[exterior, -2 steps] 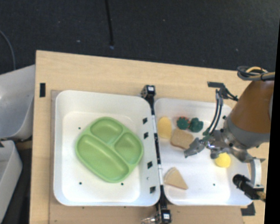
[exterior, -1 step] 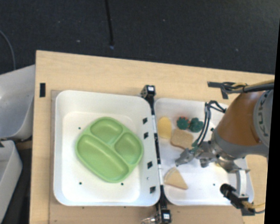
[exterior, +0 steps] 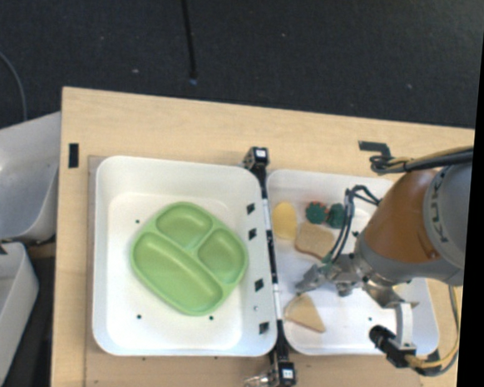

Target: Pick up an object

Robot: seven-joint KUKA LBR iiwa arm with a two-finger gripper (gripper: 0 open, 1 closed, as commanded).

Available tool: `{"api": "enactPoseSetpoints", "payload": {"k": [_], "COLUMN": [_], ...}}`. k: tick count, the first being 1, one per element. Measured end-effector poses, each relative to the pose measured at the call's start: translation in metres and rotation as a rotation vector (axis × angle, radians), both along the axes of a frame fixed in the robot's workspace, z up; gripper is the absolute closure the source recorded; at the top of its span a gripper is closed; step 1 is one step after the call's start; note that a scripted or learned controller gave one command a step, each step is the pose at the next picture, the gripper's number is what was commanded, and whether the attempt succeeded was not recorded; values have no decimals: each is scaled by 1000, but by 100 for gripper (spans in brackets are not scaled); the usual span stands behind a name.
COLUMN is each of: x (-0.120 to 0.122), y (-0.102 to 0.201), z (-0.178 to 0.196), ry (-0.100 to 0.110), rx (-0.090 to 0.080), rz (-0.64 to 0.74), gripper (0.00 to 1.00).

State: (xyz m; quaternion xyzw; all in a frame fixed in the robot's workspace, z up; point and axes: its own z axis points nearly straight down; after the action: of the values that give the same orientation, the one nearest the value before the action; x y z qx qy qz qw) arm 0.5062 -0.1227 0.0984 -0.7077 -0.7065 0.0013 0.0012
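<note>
While the green divided plate (exterior: 189,258) sits alone in the left bin (exterior: 106,220), the gripper (exterior: 329,279) hangs low over the right bin (exterior: 339,342), placed to reach the toast slice (exterior: 314,240) or nearby wedge (exterior: 306,315); its grip cannot be told.

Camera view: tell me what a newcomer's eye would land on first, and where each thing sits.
The bright green divided plate stands out first, lying in the left bin. Next comes the arm's orange band, reaching over the right bin from the right, with its pincer low among the food pieces. There a yellow piece, a tan slice and a pale wedge lie near the divider.
</note>
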Motion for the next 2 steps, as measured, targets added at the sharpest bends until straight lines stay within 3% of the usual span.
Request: {"api": "enactPoseSetpoints", "payload": {"k": [1,2], "x": [1,-1], "y": [-1,-12], "z": [13,68], "ry": [-5,-9], "rx": [-1,-2], "rz": [-7,-3], "gripper": [100,100]}}
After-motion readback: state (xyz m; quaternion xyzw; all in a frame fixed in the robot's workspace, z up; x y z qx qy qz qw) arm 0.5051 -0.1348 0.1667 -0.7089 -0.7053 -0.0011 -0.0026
